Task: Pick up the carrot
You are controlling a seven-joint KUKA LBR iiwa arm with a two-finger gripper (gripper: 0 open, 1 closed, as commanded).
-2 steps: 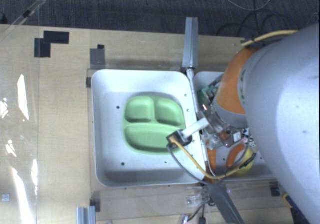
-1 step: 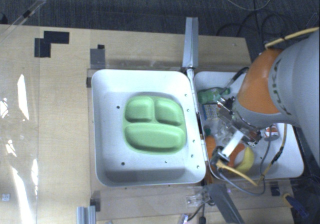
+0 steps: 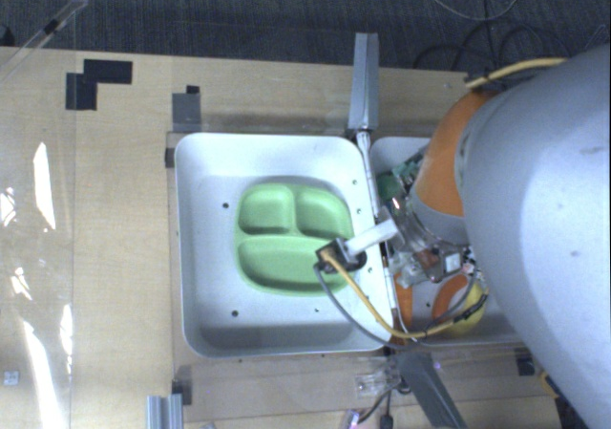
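The carrot [image 3: 406, 301] shows as a small orange patch in the right bin [image 3: 496, 333], close to the divider between the two bins, and the arm [image 3: 535, 226] covers most of it, so its long axis cannot be read with certainty; the visible part seems to run roughly from 12 to 6 o'clock. The gripper [image 3: 420, 260] hangs just above it, with the carrot at about 7 o'clock from the wrist and very near. Whether the gripper is open or closed cannot be told, because cables and the wrist body hide that part, and no object is seen held. Judging from this, the coming move depends on a short descent toward 6 or 7 o'clock. Beside the carrot, at 3 o'clock, lies a yellow rounded object [image 3: 470, 308], smooth and glossy, perhaps a plastic fruit. The left bin [image 3: 200, 246] is of matte white plastic with rounded corners and holds a green tray [image 3: 286, 241] with three compartments, soft-edged and smooth. The worktop [image 3: 95, 226] is of pale wood.
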